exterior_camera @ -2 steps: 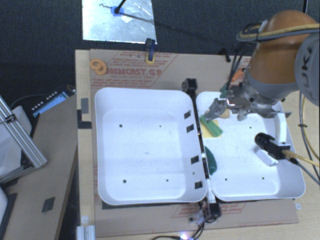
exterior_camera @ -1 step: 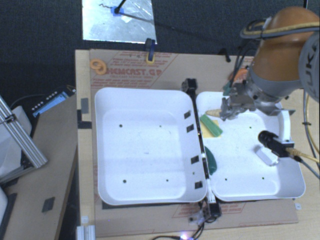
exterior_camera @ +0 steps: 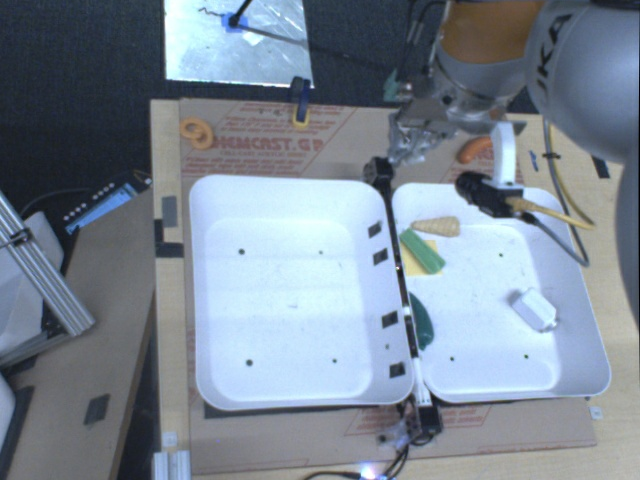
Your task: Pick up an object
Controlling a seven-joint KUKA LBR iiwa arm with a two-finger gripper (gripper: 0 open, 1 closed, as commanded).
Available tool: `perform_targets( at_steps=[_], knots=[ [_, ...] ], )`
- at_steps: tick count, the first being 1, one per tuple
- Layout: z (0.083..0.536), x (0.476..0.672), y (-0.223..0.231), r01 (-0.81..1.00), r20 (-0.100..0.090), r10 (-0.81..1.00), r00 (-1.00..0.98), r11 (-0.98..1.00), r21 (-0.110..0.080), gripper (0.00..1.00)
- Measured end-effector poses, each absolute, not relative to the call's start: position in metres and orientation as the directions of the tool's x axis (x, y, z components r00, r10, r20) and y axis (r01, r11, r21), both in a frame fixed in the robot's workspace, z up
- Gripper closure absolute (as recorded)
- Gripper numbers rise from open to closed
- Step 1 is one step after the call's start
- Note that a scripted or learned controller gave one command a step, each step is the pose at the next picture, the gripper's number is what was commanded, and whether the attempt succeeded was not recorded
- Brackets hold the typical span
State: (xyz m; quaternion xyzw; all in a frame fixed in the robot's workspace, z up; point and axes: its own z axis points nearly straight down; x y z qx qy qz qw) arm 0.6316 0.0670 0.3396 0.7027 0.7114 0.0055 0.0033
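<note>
Where the arm (exterior_camera: 520, 28) hangs over the right bin's (exterior_camera: 560, 368) far edge, you cannot tell how its jaws stand. Your objects lie at that bin's far left: green block (exterior_camera: 422, 251), tan cone (exterior_camera: 438, 227), white block (exterior_camera: 534, 310) nearer right. Red bench (exterior_camera: 270, 138) lettering reads "MCAST"; left bin (exterior_camera: 290, 298) offers open room.

Green block (exterior_camera: 423, 251), tan cone (exterior_camera: 437, 227), white block (exterior_camera: 534, 310) in right bin (exterior_camera: 570, 368)

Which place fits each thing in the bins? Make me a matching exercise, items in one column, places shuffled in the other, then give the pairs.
Items:
1. green block
2. white block
3. tan cone
4. dark green piece

Places:
A. near the right bin's right side
B. against the divider, toward the front
C. just behind the green block
D. near the divider, below the cone

Pairs: 1-D, 2-A, 3-C, 4-B
</note>
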Motion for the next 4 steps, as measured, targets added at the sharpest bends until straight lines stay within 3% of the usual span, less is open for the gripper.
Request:
perform_targets(
  at_steps=[1,2,4],
  knots=[
    [0.372,0.618,0.181,1.000,0.005,1.000,-0.016,0.016,0.006,1.00],
    [0.488,0.626,0.213,1.000,0.006,1.000,-0.008,0.008,0.015,1.00],
    [0.537,0.599,0.234,1.000,0.002,1.000,-0.005,0.005,0.005,1.00]
  ],
)
